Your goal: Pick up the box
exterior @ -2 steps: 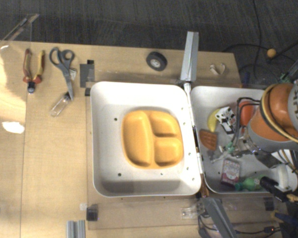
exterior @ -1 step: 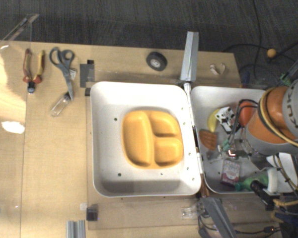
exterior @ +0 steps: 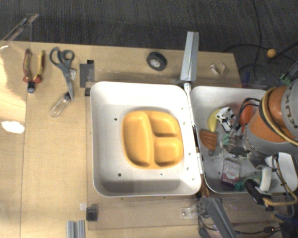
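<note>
The box (exterior: 231, 171) is small and purplish with a pale label, and it lies flat near the front wall of the right bin (exterior: 208, 95). My gripper (exterior: 230, 145) hangs just behind the box, low over the bin's middle, below the arm's orange band (exterior: 270, 119). Its dark parts blend with the clutter around it. The box lies apart from it on the bin floor.
The right bin also holds a yellow-and-white item (exterior: 220, 117), a brown-orange piece (exterior: 207, 139), a red object (exterior: 245, 114) and a green-and-white item (exterior: 258, 182). A yellow divided tray (exterior: 151, 137) sits in the left bin (exterior: 107, 143). Scissors (exterior: 64, 66), pliers (exterior: 33, 68) and a tape roll (exterior: 156, 60) lie on the bench.
</note>
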### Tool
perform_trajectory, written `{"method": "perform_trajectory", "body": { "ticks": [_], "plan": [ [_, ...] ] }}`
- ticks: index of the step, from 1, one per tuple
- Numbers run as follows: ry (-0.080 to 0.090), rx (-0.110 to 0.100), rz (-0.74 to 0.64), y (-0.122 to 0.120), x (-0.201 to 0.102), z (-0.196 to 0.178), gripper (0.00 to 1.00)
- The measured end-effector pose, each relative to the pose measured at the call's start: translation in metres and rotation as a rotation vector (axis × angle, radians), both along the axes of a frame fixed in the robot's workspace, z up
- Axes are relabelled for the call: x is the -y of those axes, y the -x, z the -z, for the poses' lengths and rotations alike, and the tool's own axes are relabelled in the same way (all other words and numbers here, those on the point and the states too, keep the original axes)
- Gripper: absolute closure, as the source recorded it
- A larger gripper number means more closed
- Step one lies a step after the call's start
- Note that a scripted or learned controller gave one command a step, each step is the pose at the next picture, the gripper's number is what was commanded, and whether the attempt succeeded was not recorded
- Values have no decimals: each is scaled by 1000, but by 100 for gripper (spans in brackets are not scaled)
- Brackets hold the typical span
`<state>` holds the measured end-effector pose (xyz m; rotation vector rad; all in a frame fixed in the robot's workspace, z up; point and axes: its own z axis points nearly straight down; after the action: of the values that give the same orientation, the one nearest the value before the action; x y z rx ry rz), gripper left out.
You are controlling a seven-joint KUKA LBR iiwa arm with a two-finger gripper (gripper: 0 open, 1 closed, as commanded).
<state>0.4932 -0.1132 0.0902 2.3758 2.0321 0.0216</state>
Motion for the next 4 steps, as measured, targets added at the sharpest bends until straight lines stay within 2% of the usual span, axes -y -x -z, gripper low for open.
{"method": "perform_trajectory", "body": {
  "ticks": [1, 2, 4],
  "plan": [
    [-2, 0, 96, 0, 2, 0, 0],
    [2, -2, 55, 1, 1, 0, 0],
    [-3, -5, 38, 1, 7, 0, 0]
  ]
}}
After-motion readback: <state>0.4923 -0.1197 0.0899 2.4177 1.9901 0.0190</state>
